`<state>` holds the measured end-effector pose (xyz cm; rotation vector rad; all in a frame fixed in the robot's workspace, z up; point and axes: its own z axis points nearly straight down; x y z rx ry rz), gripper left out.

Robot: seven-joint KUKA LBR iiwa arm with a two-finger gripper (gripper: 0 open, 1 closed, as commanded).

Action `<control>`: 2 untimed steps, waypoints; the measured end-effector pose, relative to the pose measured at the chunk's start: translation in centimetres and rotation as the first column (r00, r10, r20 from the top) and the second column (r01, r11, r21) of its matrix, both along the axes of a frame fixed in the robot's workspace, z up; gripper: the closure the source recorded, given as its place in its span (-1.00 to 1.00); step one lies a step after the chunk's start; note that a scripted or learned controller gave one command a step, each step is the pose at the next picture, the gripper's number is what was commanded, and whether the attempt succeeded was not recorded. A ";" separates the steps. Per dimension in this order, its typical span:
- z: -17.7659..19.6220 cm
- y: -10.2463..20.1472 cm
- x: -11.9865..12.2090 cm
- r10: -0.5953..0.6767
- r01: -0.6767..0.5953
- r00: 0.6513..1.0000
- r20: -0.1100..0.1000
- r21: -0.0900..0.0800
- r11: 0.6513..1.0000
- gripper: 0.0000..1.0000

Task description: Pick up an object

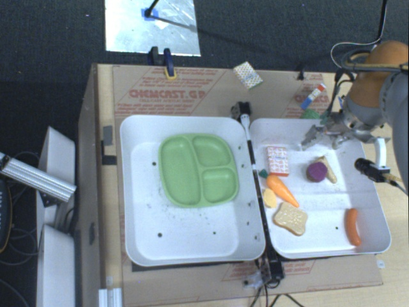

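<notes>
The right bin (319,245) holds several toy foods: a pink-and-white wafer box (277,160), an orange carrot (282,190), a small yellow piece (270,198), a slice of toast (291,219), a purple plum-like piece (317,171) on a tan piece, and an orange sausage (352,226). My gripper (323,136) hangs over the back of this bin, above and just right of the wafer box. Its metal fingers (312,138) splay outward with nothing between them.
The left bin (147,235) holds a green divided plate (199,169). On the cardboard behind the bins lie a small patterned block (247,75) and a red-white-blue item (312,97). A black part of the arm (372,169) reaches over the right bin's right side.
</notes>
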<state>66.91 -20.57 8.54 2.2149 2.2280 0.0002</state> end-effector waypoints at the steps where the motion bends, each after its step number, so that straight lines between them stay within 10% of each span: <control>1: 0.0 0.0 0.0 0.000 0.000 1.000 0.000 0.000 1.000 -1.00; 2: 0.0 0.0 0.0 0.000 0.000 1.000 0.000 0.000 1.000 -1.00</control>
